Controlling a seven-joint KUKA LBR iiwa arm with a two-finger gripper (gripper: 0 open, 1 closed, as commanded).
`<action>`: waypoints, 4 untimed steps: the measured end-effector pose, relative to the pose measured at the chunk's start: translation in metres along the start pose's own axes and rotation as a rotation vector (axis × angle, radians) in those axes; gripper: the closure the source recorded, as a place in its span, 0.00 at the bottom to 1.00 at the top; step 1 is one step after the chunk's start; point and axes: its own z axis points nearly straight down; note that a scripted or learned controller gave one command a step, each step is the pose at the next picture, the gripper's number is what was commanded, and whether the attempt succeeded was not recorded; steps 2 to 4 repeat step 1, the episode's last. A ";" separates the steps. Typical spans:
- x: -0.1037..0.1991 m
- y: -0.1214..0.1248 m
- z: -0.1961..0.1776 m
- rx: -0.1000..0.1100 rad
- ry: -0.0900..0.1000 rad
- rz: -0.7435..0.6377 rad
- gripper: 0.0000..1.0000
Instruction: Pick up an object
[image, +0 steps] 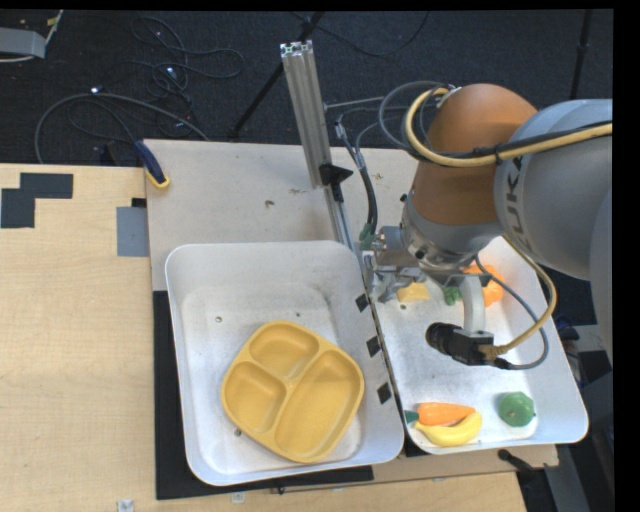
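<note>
The bench (240, 190) was pale and scuffed, and bore two shallow white bins side by side. The left bin (200, 300) held a yellow divided plate (292, 390) lying flat toward its near side. The right bin (560, 410) held a carrot (445, 412) resting against a banana (452, 431) at its near edge, with a green fruit (516, 408) just beside them. A metal post (308, 115) rose from the bench behind the bins.

The arm (470, 170) hides part of the right bin (560, 420).
</note>
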 end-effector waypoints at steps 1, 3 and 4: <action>0.049 -0.015 0.017 0.001 0.000 0.001 1.00; 0.049 -0.015 0.017 0.001 0.000 0.001 1.00; 0.049 -0.015 0.017 0.001 0.000 0.001 1.00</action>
